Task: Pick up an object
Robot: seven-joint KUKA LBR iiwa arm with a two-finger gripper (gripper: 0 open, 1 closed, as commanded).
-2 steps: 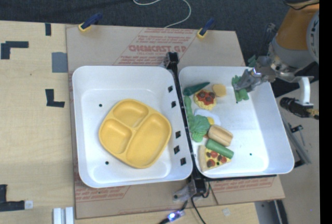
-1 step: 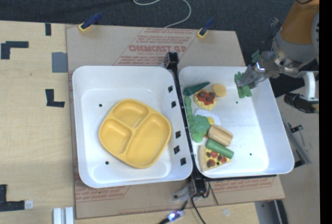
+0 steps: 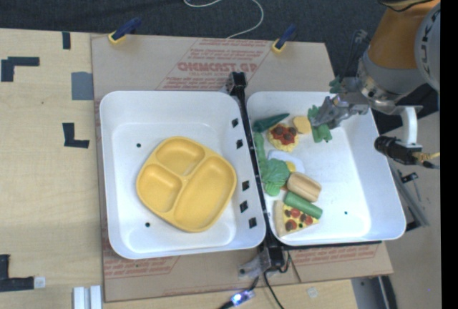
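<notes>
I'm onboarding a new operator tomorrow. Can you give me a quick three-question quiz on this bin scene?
1. True or false: the yellow divided plate lies in the left bin.
2. Multiple choice: where is the gripper? A) over the plate; B) at the far side of the right bin, above a small green piece; C) off the bench, on the cardboard.
3. Fill in: the pizza slice lies at the right bin's ____ edge, beside the green pod.

Key: 1 true; 2 B; 3 near.
</notes>
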